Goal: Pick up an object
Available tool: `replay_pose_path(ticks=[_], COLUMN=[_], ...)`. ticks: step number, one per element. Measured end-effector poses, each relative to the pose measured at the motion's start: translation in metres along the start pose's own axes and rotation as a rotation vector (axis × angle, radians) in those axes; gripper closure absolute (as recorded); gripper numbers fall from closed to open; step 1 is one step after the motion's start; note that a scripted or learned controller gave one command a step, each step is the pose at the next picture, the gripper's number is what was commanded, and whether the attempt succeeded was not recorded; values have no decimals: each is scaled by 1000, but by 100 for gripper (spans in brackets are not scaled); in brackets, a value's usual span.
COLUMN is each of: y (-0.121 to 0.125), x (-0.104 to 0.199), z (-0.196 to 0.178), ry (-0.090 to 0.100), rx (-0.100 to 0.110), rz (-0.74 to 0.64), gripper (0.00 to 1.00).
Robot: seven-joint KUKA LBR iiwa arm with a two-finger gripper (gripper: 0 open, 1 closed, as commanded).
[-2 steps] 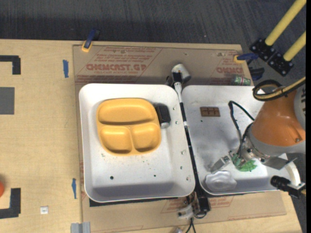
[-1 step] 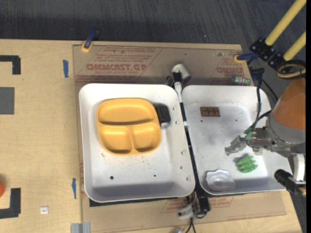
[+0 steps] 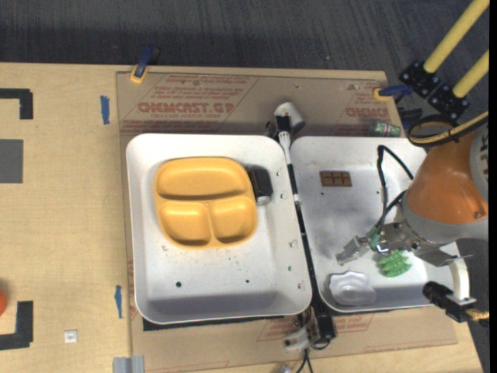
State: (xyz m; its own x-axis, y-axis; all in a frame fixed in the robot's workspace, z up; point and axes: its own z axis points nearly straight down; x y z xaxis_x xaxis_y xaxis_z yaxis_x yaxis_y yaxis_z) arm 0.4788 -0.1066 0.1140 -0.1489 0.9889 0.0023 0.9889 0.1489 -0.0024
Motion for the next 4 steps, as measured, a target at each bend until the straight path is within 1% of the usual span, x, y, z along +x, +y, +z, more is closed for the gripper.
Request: replay_pose_path(ticks=[1,2,3,4], y=[-6,-6,-5,-1], x=[-65,-65,-66,-9], z=[26,26,15,-9], ry=[-8,-8,-12,-2], rx=[-12,-12,-18,-4], rz=[128,127,128,408], gripper=[0,0,100,100])
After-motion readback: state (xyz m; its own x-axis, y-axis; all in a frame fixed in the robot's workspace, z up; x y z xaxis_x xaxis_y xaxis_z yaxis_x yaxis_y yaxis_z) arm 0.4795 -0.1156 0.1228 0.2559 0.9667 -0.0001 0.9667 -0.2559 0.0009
